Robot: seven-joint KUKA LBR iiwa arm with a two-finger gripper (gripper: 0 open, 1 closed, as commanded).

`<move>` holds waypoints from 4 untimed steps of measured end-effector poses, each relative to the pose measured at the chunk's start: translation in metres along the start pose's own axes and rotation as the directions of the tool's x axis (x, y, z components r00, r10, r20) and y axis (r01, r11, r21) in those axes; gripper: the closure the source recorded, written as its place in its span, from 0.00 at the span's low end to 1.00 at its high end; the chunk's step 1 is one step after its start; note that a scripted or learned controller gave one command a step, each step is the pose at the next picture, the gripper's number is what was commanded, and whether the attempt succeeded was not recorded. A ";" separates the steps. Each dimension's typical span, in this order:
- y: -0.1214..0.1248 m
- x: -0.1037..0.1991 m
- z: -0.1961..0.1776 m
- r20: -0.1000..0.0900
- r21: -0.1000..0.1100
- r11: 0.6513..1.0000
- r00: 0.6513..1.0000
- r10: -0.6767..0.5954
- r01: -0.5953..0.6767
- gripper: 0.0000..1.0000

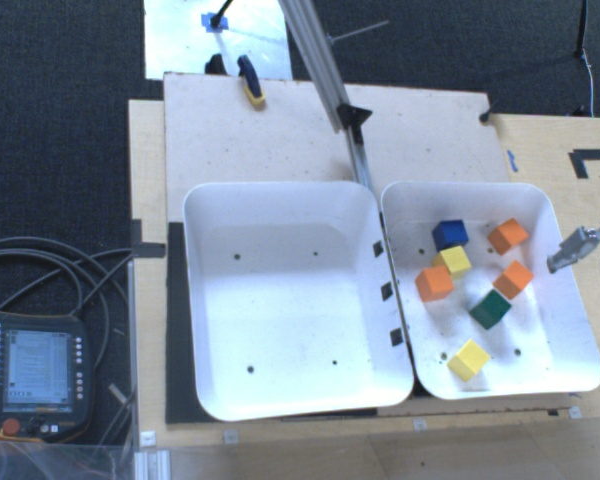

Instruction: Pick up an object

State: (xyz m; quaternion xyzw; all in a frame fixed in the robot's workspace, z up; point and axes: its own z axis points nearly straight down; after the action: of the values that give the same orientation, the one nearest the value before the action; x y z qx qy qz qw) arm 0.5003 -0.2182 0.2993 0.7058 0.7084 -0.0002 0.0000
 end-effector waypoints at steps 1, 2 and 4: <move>0.001 0.000 -0.002 0.001 -0.003 1.000 1.000 -0.001 0.001 0.00; 0.000 0.007 0.058 -0.001 0.002 1.000 1.000 0.001 -0.001 0.00; -0.009 0.001 0.144 -0.001 0.002 1.000 1.000 0.002 -0.002 0.00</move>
State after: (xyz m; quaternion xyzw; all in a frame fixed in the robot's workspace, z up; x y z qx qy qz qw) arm 0.4909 -0.2168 0.1551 0.7066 0.7077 -0.0005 -0.0013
